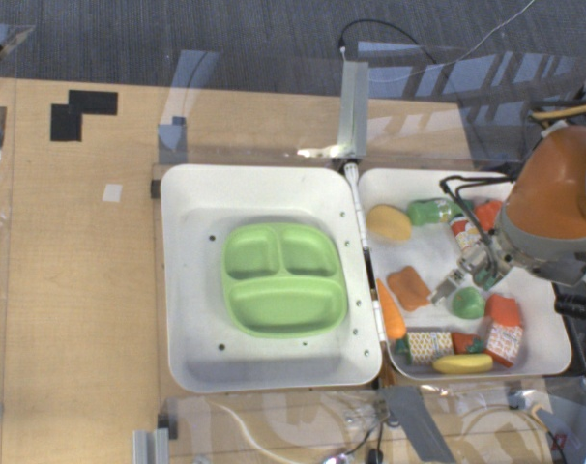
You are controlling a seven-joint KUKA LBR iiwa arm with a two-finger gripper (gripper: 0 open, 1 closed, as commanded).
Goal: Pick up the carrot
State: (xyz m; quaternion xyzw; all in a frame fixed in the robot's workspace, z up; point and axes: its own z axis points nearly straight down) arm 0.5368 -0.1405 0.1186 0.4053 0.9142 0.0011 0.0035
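Yellow plastic banana [462, 363] is lying at the right bin's [554, 361] front edge. Long orange carrot [391, 311] is hugging its left wall. Jaws [457, 280] are hanging open, holding nothing; they should be sliding left.

A broad, rounded orange band [556, 193] is seen above the wrist of the arm, its surface smooth and glossy. Beneath it, a grey ring-shaped segment [540, 249] is wrapped around the wrist. A black cable [464, 193] is looped along the near side of the wrist. The end effector [464, 275] is made of pale metallic grey parts with darker joints; finer details are blurred.
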